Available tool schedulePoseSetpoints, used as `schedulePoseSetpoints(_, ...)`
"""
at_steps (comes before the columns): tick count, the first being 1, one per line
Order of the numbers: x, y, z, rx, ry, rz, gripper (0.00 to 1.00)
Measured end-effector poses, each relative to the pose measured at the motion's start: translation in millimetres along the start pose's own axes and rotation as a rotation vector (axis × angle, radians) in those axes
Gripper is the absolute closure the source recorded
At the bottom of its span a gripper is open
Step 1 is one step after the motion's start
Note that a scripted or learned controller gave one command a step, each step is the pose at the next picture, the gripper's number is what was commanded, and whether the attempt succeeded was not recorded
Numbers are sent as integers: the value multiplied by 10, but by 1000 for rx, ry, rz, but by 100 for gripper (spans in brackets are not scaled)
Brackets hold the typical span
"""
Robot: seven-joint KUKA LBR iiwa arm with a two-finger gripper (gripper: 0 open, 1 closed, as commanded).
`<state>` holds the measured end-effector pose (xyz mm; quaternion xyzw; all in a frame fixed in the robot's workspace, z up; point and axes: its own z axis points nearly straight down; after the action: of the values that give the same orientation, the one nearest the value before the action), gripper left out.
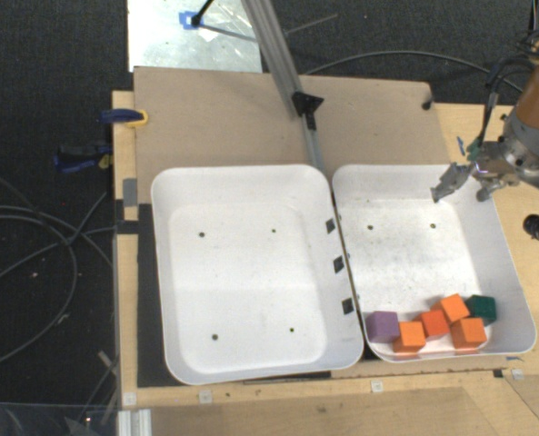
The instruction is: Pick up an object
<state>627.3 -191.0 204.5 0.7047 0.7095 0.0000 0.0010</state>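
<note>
From the fixed overhead camera, the gripper (466,182) hangs over the far right part of the right bin (405,243), its two fingers spread apart with nothing between them. The blocks lie clustered in that bin's near right corner, well apart from the gripper: a purple block (383,325), four orange blocks (434,323) touching one another, and a dark green block (483,309) at the right end. The left bin (246,271) sits beside it, rims touching
</note>
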Motion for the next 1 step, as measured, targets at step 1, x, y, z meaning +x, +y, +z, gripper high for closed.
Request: schedulePoseSetpoints(1,-119,214,1,-4,-1,0,0)
